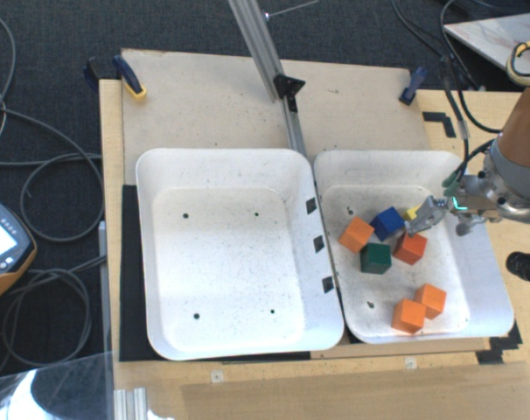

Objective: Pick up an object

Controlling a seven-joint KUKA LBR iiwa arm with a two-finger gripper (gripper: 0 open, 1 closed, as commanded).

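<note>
Pincer (420, 223) low in right bin (475, 261), grip too blurry to tell, red block (411, 248) just below, blue block (387, 222) beside it, bin wall near.

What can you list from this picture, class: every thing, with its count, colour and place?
bins: two, white, side by side on the bench.
orange blocks: three; one upper left in the right bin, two at its near edge.
blue block: one, right bin.
green block: one, below the blue block.
red block: one, right of the green block.
yellow piece: one, small, beside the pincer.
clamps: two, blue, bench's far corners.
pincer: one, grey, over the right bin.
</note>
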